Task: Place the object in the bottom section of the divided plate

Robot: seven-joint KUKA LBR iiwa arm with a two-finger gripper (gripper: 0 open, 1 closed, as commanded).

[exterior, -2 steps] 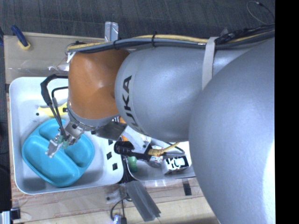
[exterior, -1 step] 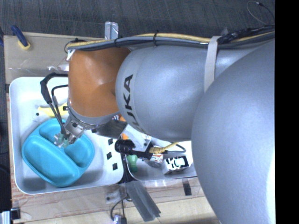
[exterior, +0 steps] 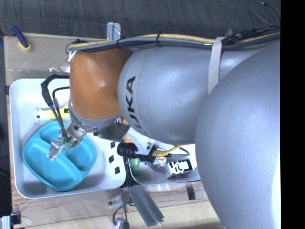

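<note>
At the near edge, a grey metal bracket [exterior: 145, 204] juts from the bench [exterior: 57, 202], smooth and angled, below the seam between the two bins. Just beyond it, in the right bin [exterior: 162, 180], lies a small green object [exterior: 135, 164] beside a white card printed with bold black marks [exterior: 180, 167]; the marks cannot be read as words.

The left bin [exterior: 19, 128] is shallow white plastic with rounded corners. In it sits the divided plate [exterior: 55, 168], glossy turquoise, soft-edged, with raised ridges between its sections. The gripper [exterior: 59, 147] hangs over the plate's middle, its metal fingers [exterior: 54, 151] close together near the plate's surface; whether they pinch anything cannot be told. A yellow object [exterior: 50, 113] lies in the bin just beyond the plate, partly hidden by the arm.

The arm [exterior: 200, 104] is smooth grey, with letters "UKA" in black on its shell and a matte orange band [exterior: 93, 87] above the wrist. Farther off, black and yellow cables [exterior: 157, 38] run along the arm.
</note>
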